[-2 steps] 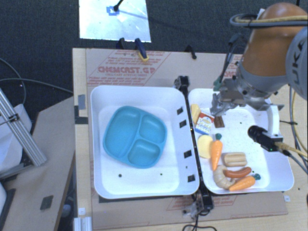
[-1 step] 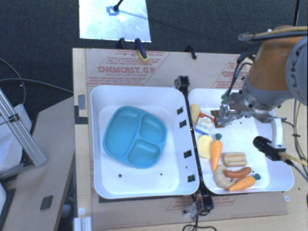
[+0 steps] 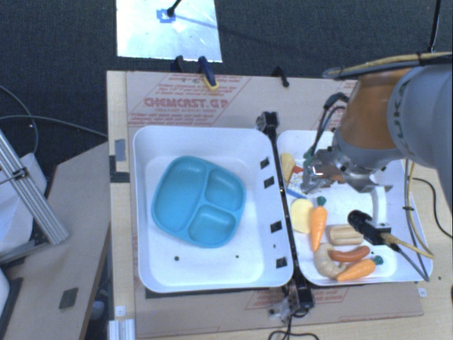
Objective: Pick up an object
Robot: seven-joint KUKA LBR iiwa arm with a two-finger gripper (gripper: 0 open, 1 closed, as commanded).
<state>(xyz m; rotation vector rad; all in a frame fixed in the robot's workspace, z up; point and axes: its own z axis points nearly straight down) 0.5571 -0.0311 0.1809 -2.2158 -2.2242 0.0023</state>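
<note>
The grey arm's claw [image 3: 313, 183] hangs low in the right white bin [image 3: 407, 275]; I cannot tell how it is set. Just below it lie two orange plastic carrots [image 3: 318, 225], one red sausage [image 3: 348, 254] and one tan bread roll [image 3: 345, 235]. The left white bin [image 3: 152, 261] holds one blue plastic plate with three parts [image 3: 199, 200].

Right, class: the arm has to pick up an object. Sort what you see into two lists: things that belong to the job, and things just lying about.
Belongs to the job:
gripper
right bin
upright carrot
second carrot
sausage
bread roll

Just lying about:
blue divided plate
left bin
blue clamp
</note>
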